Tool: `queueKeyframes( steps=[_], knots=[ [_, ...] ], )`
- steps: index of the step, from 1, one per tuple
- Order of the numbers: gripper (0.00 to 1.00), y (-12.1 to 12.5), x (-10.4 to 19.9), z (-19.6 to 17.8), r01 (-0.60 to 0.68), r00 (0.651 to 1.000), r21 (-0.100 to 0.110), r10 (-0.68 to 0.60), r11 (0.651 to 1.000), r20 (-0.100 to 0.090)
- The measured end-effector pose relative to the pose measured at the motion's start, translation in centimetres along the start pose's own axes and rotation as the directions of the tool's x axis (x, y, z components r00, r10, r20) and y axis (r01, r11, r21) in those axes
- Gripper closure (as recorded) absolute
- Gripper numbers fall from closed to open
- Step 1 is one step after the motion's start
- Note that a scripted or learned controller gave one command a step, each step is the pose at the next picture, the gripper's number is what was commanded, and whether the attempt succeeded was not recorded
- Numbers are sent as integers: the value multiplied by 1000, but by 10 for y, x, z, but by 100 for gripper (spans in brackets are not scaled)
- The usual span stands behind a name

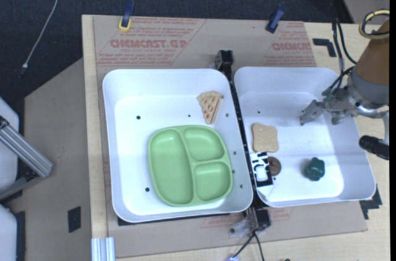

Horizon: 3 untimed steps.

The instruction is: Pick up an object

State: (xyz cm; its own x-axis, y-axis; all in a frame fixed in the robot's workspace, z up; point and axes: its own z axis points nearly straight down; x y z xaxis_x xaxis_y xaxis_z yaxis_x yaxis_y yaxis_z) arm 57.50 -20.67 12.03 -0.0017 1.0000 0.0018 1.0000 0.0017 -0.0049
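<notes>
- Two white bins side by side on the bench: left bin (117, 130) well off to the claw's left, right bin (346, 185) directly under the claw.
- Grey arm (371, 89) with orange band reaching in from the right edge, over the right bin's upper right part.
- Green divided plate (189, 164), three compartments, far left of the claw and lower, in the left bin.
- Claw (323, 114) with both fingers splayed apart, nothing between them, above bare bin floor.
- Toast slice (265, 137), left of the claw and a little below, near the divider.
- Waffle wedge (210, 106), farther left, across the divider, just above the plate.
- Dark green object (314, 169), below the claw, well apart from it.
- Small brown round piece (274, 166), lower left of the claw, under the toast.
</notes>
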Motion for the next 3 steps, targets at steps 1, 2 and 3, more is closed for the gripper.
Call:
queueKeyframes(
  steps=[1, 2, 3],
  knots=[
    [100, 1, -1, -14, 0, 1000, -6, 0, 1000, 3],
    [100, -8, 2, -66, -1, 1000, -10, 1, 1000, 4],
    [100, -13, 5, -112, -1, 1000, -11, 1, 1000, 4]
  ],
)
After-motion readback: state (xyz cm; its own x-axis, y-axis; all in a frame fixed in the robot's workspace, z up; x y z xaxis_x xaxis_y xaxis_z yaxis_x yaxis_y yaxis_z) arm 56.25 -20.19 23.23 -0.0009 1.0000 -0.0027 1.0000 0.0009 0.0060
